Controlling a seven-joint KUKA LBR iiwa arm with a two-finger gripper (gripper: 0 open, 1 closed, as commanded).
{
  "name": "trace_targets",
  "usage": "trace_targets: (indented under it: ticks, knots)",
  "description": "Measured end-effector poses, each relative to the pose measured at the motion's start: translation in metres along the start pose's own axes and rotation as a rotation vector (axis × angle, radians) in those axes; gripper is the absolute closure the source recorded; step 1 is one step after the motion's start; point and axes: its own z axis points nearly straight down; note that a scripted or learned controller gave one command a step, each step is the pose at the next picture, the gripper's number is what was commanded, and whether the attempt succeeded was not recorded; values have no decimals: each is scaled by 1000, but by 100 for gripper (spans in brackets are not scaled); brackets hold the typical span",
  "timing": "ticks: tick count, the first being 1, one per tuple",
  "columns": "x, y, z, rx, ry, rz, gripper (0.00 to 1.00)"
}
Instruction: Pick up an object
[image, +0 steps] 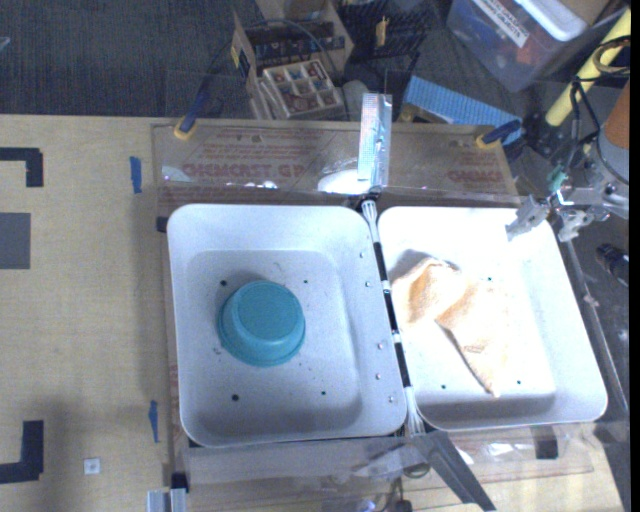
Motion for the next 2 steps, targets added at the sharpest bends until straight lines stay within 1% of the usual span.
trace_targets:
  ticks: [1, 2]
  knots:
    - [23, -32, 121, -5, -2, -120, 0]
    - [23, -31, 110, -10, -3, -118, 100]
